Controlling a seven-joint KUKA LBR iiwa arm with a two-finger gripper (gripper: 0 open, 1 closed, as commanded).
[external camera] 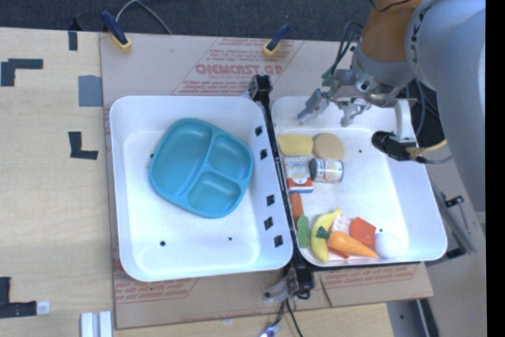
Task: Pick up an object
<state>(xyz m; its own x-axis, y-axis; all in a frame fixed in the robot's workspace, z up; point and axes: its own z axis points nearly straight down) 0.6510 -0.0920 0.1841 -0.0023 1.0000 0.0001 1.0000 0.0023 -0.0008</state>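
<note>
My gripper (pixel 330 113) hangs over the far end of the right bin (pixel 398 185), its two grey fingers spread apart with nothing between them. Just below it lie a yellow oval piece (pixel 295 144) and a tan round bun (pixel 328 146). A small can (pixel 327 170) lies on its side beneath those. Toward the near end of the bin sit an orange carrot (pixel 349 245), a yellow banana (pixel 319 233), a green piece (pixel 304 230), an orange-red block (pixel 362 230) and a white egg (pixel 388 243).
The left bin (pixel 134 193) holds a blue divided plate (pixel 202 167). A black divider with clips (pixel 270 162) runs between the bins. A black fitting (pixel 392 144) juts from the arm over the right bin's right side. Cables trail across the dark floor behind.
</note>
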